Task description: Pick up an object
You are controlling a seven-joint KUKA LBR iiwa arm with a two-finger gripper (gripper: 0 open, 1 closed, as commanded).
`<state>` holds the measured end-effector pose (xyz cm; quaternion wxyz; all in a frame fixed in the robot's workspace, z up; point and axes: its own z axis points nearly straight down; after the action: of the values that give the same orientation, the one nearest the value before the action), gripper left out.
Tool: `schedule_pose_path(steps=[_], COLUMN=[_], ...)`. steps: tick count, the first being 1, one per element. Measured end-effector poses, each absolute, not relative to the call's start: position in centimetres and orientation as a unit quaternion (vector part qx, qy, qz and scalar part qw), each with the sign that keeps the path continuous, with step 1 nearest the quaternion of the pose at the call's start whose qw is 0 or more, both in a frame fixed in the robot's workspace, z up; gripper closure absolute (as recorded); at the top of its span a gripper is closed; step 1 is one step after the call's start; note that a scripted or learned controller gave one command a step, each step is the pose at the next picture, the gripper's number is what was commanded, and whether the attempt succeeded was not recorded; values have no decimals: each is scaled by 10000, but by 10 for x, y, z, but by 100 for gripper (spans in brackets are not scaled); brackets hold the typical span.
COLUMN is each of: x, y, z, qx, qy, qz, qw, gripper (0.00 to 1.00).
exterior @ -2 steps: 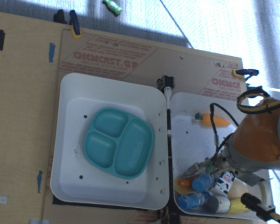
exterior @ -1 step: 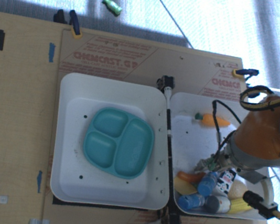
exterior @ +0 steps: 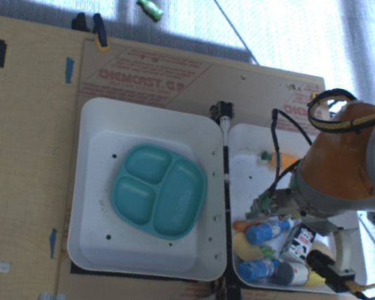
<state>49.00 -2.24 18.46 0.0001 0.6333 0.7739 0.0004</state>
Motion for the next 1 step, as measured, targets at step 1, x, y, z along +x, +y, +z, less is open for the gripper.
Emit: schedule_pose_path(steps=[1], x=[496], y=[-97], z=[184], qx=[5950], qy=[8037], qz=[2], qw=[15], gripper=[100])
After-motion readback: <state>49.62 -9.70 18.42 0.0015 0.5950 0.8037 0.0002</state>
